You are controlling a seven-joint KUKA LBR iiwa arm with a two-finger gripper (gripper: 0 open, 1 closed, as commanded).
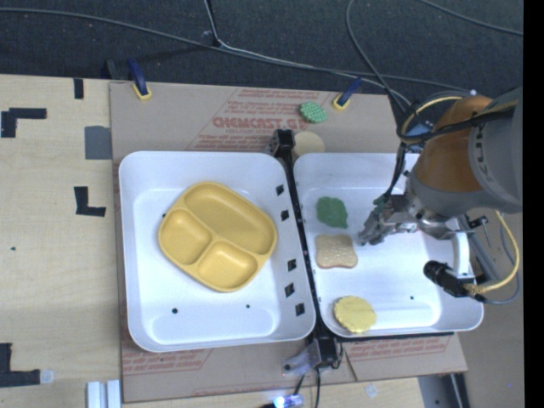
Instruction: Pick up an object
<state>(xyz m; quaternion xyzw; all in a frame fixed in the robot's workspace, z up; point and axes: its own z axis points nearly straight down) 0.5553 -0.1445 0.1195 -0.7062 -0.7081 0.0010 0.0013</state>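
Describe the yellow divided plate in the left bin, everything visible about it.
The yellow divided plate looks like matte plastic, with rounded corners and three compartments: one large and two smaller. It lies flat, right side up, turned at an angle, near the middle of the left bin, resting on its floor. Nothing lies in it or touches it.

Yellow tray (pixel 218 236), green leaf (pixel 332 212), tan toast (pixel 336 251), yellow cookie (pixel 354 314) (white bins (pixel 140 313)).

Red printed lettering runs across the flat brown cardboard sheet (pixel 246 121) behind the two bins; it looks like "CHEMGARD" (only partly legible). A second red line beneath it is too small to read.
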